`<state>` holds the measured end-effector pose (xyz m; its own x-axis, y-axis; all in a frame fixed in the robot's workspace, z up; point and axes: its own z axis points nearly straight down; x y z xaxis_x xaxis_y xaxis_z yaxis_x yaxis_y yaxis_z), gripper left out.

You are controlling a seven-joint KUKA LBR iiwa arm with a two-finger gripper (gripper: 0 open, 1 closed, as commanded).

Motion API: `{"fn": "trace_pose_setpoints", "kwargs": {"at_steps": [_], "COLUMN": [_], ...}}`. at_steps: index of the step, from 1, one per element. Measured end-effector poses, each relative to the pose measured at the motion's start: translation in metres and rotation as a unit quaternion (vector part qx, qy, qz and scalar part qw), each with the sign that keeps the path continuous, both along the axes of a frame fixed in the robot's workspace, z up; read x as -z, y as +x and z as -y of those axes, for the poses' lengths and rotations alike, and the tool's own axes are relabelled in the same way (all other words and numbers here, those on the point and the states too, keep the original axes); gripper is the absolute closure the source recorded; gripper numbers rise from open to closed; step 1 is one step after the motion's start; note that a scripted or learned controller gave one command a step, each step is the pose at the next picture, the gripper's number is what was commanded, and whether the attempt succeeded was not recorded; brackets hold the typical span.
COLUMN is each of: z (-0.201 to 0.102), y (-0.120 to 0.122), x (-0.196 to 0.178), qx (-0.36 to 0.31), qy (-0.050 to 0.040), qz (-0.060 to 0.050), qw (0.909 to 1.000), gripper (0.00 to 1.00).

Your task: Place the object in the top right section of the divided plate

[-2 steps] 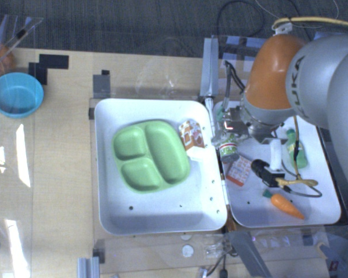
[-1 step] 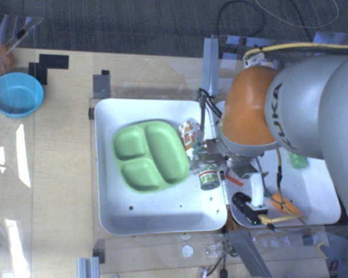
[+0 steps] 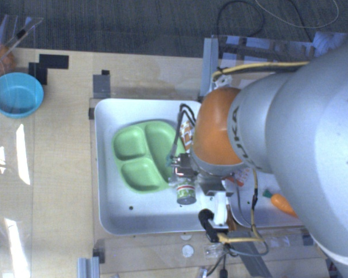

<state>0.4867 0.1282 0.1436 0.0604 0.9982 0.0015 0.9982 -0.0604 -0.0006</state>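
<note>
Now, arm: the big grey arm (image 3: 301, 126), smooth and rounded with a glossy orange band (image 3: 216, 129), is reaching in from 3 o'clock over the bins.
Gripper: the gripper (image 3: 180, 167) is hanging at the plate's 3 o'clock edge; whether it is spread or pinching, I cannot tell.
Plate: the green divided plate (image 3: 140, 155), matte plastic with rounded sections, is lying in the left white bin (image 3: 107, 172).
Object: a small cylindrical can (image 3: 186, 193) is sitting at the plate's 4 o'clock, just under the gripper.
Other: an orange carrot-shaped piece (image 3: 283, 203) is lying in the right bin; a blue bowl (image 3: 16, 94) is standing at 10 o'clock.
</note>
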Motion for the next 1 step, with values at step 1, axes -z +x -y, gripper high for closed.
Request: {"fn": "trace_pose_setpoints", "kwargs": {"at_steps": [1], "z": [0.0002], "y": [0.0022], "x": [-0.0106], "qx": [0.001], "qy": [0.0011], "qz": [0.002], "qw": [1.0000], "gripper": [1.00]}}
